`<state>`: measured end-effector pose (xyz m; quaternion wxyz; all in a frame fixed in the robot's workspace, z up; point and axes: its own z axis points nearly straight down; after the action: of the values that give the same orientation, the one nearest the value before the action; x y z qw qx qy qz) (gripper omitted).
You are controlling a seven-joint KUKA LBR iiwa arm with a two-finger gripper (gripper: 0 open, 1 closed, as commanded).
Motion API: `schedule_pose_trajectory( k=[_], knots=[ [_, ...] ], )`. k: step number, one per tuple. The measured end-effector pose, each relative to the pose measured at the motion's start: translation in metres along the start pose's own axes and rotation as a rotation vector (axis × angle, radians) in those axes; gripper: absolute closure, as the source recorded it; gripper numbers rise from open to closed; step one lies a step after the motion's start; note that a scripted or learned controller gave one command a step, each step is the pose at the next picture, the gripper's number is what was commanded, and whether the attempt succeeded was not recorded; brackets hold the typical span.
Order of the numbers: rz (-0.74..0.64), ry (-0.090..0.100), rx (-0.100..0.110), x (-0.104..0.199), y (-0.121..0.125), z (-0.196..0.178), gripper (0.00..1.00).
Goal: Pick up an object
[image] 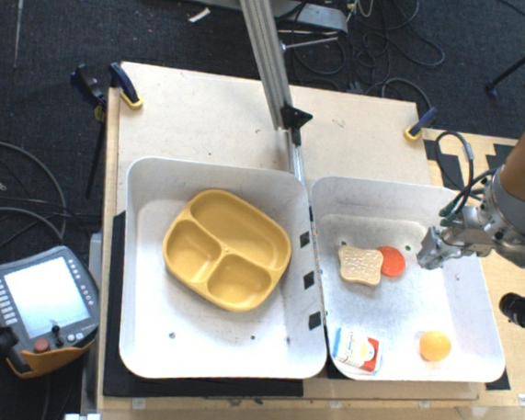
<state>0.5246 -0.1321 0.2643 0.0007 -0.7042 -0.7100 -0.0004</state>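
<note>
My gripper (430,251) hangs over the right bin (476,299), near its upper right part, coming in from the right edge. Can't tell how it's set from this angle; nothing is seen in it. It sits just right of the red disc (392,261), apart from it as far as I can see.

Right bin contents: toast slice (360,265) near the middle-left, red disc touching or tucked just behind its right edge. Orange ball (434,346) lower right, well apart from the toast. Small carton (357,350), white with red and blue print, at the bin's lower left corner near the front rim.

Left bin (149,240): yellow tray (227,249) with three compartments, lying flat, tilted a bit relative to the bin walls, roughly centred.

Both bins sit side by side on a pale board (216,117). Yellow clamps at the board's far corners (126,88). A grey pole (269,48) slants down from the top to the gap between the bins. Pendant (36,307) with a screen on the dark floor at lower left, cables around.
</note>
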Motion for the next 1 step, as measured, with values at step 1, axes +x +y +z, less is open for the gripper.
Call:
schedule_pose_trajectory(
  k=[1],
  knots=[
    [0.000, 0.000, 0.001, 0.0529, 0.0050, 0.0108, 1.00]
  ],
)
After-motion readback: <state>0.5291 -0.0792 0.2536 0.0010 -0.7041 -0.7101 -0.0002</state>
